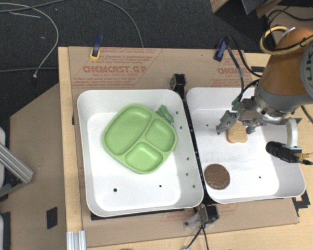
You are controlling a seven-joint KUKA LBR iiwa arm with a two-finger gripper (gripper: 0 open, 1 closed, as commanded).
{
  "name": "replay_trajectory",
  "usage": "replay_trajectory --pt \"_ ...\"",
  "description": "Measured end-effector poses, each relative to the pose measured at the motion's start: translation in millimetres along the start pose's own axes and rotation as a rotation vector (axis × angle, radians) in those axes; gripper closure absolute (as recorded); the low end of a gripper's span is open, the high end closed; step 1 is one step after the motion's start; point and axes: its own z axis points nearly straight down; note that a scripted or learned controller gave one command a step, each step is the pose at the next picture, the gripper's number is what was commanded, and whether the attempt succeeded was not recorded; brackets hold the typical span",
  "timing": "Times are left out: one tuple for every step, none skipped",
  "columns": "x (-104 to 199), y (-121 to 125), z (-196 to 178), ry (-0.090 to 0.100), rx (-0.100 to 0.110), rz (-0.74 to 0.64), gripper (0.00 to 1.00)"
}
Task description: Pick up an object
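Lying closest to the camera, the brown round cookie is resting on the floor of the right bin, near that bin's front-left corner, apart from everything else. A tan, irregular biscuit-like piece is sitting further back in the same bin, nearer the left wall than the right. Both are loose candidates for the pick; the tan piece appears to be the one being addressed, since the gripper is positioned directly over its rear edge.

The left bin is carrying a green divided plate, lying flat and turned at an angle, with a small dark green item tucked against its rear-right rim. These are well apart from the work zone.

The arm is reaching in from the right, its orange band standing above the rear-right part of the right bin, the wrist pointing down and toward the bin's left wall. The fingers are appearing spread apart, straddling the tan piece or just behind it; nothing is visibly clamped between them. Whether the tips are touching the piece cannot be determined. Judged from this, the grasp is not yet closed.
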Motion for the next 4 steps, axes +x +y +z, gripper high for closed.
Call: replay_trajectory --pt "0 3 -6 -0.002 -0.012 -0.002 0.0" --pt "1 0 34 -0.002 -0.012 -0.002 0.0" --pt "-5 -7 91 -0.001 -0.006 -0.001 0.0" --pt "-5 -8 97 -0.001 -0.01 -0.001 0.0"
